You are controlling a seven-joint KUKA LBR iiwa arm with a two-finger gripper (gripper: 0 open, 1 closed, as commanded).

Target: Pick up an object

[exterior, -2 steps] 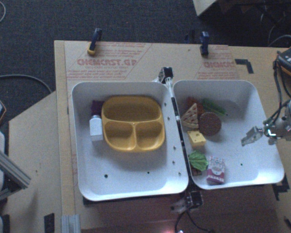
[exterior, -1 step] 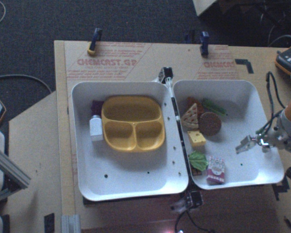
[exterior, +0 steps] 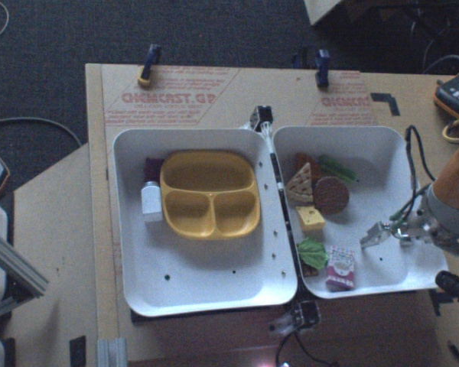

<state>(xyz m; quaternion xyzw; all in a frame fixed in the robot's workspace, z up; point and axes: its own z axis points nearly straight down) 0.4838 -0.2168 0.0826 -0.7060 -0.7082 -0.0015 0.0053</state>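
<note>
On my tan board worktop (exterior: 99, 205), behind the left white bin, red print reads roughly "CHEMCAST GP" (exterior: 168, 97), with smaller lines under it too faint to read. The same red print (exterior: 346, 100) repeats behind the right bin, cut short. The small pink carton (exterior: 340, 268) bears print too small to read.

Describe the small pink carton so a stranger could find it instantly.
Start at the right bin, the one without the yellow divided tray. Along its near edge, left of the gripper, sits the pink carton. It lies beside a green leafy piece and is the only pink, boxy item.
</note>
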